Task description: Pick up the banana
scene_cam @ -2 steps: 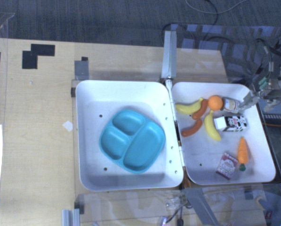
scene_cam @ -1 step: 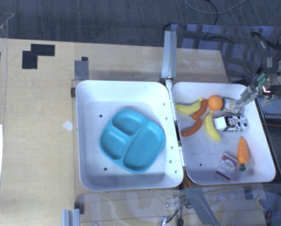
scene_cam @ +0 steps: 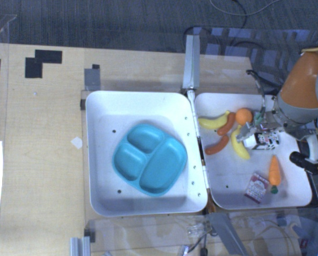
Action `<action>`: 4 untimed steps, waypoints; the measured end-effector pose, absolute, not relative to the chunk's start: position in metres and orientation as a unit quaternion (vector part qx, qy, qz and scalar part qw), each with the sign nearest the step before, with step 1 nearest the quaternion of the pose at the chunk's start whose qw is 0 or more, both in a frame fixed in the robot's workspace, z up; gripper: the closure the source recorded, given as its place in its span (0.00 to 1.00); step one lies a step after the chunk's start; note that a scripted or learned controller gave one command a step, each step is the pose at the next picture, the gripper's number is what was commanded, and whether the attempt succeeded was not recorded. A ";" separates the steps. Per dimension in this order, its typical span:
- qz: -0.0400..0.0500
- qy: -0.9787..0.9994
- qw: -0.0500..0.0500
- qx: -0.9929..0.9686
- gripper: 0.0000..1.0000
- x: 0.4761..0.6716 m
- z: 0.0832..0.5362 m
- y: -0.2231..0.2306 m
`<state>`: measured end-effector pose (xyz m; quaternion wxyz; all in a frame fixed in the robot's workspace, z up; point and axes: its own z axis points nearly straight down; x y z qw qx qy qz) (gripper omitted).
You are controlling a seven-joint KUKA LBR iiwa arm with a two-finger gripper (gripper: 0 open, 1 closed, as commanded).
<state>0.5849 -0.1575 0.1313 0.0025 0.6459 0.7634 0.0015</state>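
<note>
The left bin (scene_cam: 95, 159) holds a blue divided plate (scene_cam: 149, 165) lying flat near its middle, well apart from everything the task concerns; the right bin (scene_cam: 217, 193) holds the rest. At the right bin's upper left lies a yellow banana (scene_cam: 213, 122), curved, with a reddish sausage (scene_cam: 222, 138) running from beside it down toward the bin's left wall; a second yellow banana-like piece (scene_cam: 240, 147) lies just right of the sausage, with an orange (scene_cam: 244, 116) near its upper end. Lower right sit a carrot (scene_cam: 275, 171) and, beside it, a small purple packet (scene_cam: 257, 188). The gripper (scene_cam: 257, 134) hangs low over the yellow piece by the orange, with the grey and orange arm (scene_cam: 302, 89) reaching in behind it; how far its fingers stand apart cannot be told from here, and nothing can be seen held between them.

The likely trouble is crowding; the yellow piece lies touching or nearly touching the sausage, and the orange is close, so a closing pinch could catch the wrong thing or nudge the fruit aside; a smooth curved skin may also slip out if gripped near an end rather than across the middle. With two yellow pieces present, the arm could also settle on the one less easy to lift cleanly.
</note>
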 end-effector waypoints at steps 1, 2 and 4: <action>0.007 0.857 0.030 0.515 0.00 0.582 0.108 -0.105; 0.005 0.852 0.015 0.524 0.00 0.564 0.119 -0.135; 0.010 0.854 0.031 0.520 1.00 0.584 0.121 -0.104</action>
